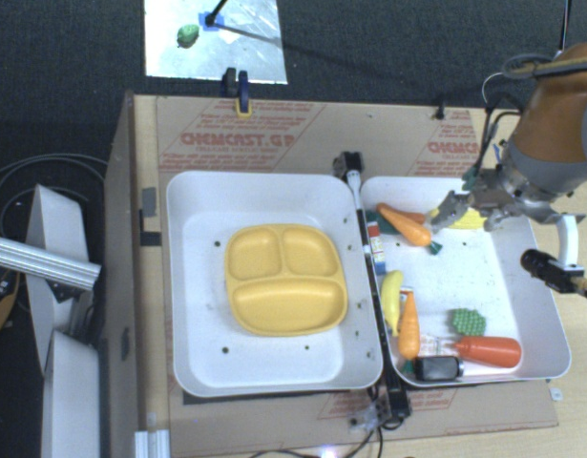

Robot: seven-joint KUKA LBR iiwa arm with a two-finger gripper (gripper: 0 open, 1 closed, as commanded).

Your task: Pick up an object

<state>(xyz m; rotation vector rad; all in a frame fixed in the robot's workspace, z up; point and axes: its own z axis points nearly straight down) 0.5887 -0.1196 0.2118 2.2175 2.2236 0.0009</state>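
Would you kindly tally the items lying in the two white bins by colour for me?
Orange: 3, a carrot, a carrot, a carrot
Yellow: 3, a divided plate, a banana, an item by the end effector
Green: 1, a knobbly toy
Black: 1, a block
Total: 8

Left bin [193, 284]: divided plate [284, 280] at centre. Right bin [546, 327]: carrot [405, 224] at 11 o'clock; banana [391, 299] and second carrot [408, 324] at 8; broccoli [468, 322] and bottle [488, 351] at 5.
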